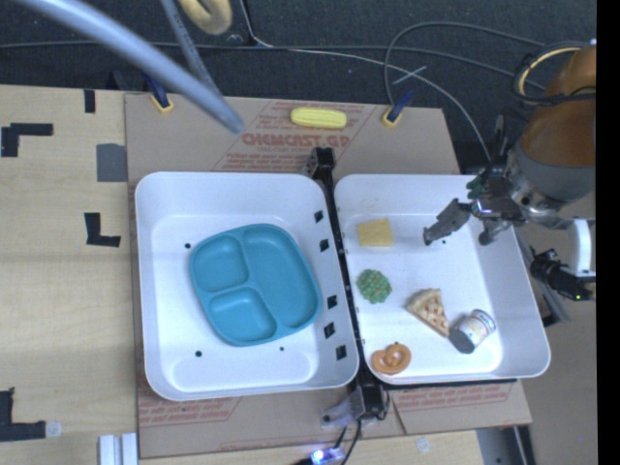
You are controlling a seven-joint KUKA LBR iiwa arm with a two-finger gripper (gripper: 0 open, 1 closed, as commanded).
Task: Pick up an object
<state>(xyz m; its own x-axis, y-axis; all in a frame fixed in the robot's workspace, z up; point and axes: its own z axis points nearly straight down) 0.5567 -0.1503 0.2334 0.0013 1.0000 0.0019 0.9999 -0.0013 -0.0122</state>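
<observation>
Desk (58, 260) pale wood, cardboard sheet under two white bins. Left bin (155, 211) carries blue tray (254, 284). Right bin (504, 289) carries cheese (375, 232), broccoli (373, 285), pizza slice (427, 309), can (472, 329), pretzel (392, 358). Banana (318, 117) lies on cardboard behind bins.

Tool (444, 226) over right bin's upper right, nothing between fingers; spread or pressed together: cannot tell.

Step, by my reading: approach, no target committed yet. Next move calls for choosing nearest item, likely cheese, centring above, descending.
</observation>
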